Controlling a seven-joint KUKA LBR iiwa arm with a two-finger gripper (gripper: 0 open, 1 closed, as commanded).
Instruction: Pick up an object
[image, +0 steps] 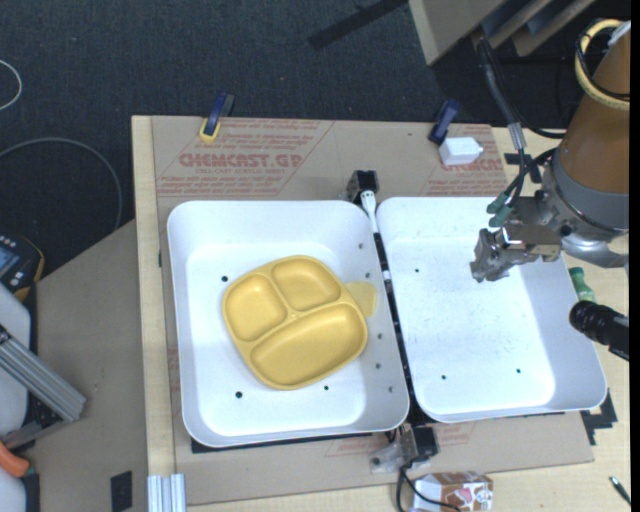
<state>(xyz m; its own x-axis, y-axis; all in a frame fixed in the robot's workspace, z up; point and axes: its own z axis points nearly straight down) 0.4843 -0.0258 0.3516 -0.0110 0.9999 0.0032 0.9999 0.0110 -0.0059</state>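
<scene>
A yellow plate with three compartments (294, 321) lies in the left bin (190, 300), turned at a slant, with a small flat yellow piece (362, 296) poking out at its right edge. My gripper (488, 266) hangs over the upper right part of the right bin (450, 380), far from the plate. Nothing shows between its fingers.
A black clamp (364, 185) sits at the top of the seam between the bins. A white block (460, 150) and a blue clip (443, 122) lie on the board behind the right bin; a yellow and blue clip (214, 118) lies at the board's back left.
</scene>
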